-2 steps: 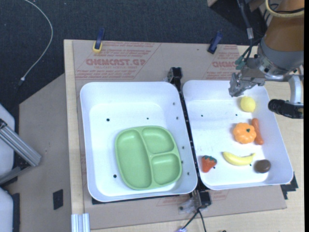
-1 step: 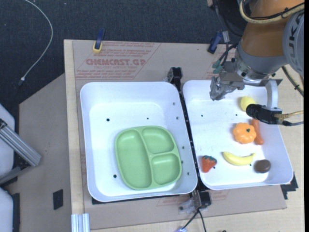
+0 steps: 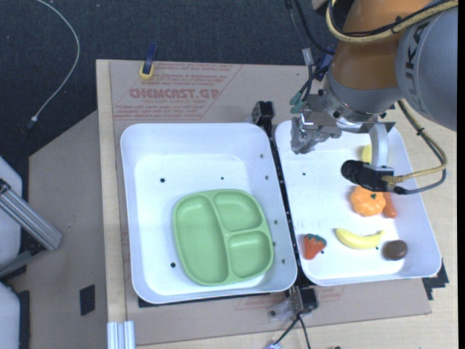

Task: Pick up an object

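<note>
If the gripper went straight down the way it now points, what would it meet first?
Most likely bare floor of the right bin. The gripper hangs over its upper left corner, apart from the strawberry and banana, though depth is unclear.

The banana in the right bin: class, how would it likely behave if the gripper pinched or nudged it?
The banana lies flat on its curved side, so a nudge would probably spin it, not roll it. Its smooth, glossy skin suggests stiff plastic that might slip between fingers. It looks light.

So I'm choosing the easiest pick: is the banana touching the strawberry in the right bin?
Apart. The camera view shows a strip of bare white bin floor between the banana and the strawberry.
</note>
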Available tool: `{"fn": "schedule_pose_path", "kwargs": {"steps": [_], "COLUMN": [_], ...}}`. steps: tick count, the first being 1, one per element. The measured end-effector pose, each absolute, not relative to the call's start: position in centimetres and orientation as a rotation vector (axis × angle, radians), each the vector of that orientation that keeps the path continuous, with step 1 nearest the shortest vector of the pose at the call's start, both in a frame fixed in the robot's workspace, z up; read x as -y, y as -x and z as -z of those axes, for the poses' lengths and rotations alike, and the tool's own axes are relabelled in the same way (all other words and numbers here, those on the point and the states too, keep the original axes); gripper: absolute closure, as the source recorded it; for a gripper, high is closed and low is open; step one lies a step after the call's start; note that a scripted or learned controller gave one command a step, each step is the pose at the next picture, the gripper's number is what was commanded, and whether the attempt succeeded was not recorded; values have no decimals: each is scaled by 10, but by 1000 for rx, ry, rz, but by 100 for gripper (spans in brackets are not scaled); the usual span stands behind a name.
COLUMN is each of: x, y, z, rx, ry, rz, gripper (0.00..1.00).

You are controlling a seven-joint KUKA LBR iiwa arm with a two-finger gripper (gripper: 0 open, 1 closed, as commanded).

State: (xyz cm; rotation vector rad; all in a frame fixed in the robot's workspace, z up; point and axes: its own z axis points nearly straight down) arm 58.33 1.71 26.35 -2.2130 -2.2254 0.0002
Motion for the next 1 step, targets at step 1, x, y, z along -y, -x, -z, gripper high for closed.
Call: {"fn": "schedule_pose_path", "kwargs": {"steps": [1], "x": [-77], "y": [-569], "z": [-258], "rx": [2225], "ry": [2212], "rz": [-2], "gripper": [100]}}
